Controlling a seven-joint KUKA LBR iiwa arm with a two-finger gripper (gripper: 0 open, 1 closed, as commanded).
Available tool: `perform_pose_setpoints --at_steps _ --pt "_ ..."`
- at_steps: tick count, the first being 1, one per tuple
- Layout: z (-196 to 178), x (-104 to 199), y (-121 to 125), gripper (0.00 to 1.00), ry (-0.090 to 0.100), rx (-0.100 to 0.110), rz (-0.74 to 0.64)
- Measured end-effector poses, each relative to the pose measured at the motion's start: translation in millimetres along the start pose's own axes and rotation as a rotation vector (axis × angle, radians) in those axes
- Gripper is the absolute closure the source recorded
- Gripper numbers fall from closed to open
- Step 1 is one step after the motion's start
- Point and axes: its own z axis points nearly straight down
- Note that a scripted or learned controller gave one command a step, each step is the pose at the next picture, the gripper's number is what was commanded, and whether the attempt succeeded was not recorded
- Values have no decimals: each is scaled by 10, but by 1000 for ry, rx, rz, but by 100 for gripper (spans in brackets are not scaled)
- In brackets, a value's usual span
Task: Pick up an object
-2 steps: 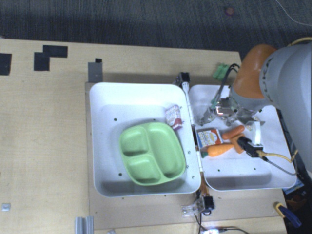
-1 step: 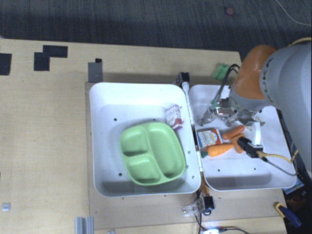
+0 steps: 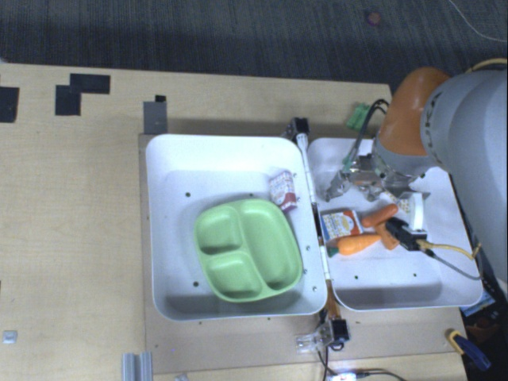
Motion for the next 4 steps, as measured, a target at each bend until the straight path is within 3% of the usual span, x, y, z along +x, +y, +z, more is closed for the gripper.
perform_pose_setpoints --at_steps 1,2,3,4 --pt "3 -6 313 0 0 1 -1" --pt "2 -484 489 0 -1 0 2" --pt "-115 -473 507 100 -3 -5 -4" --pt "-113 -472 505 0 -3 -4 -4"
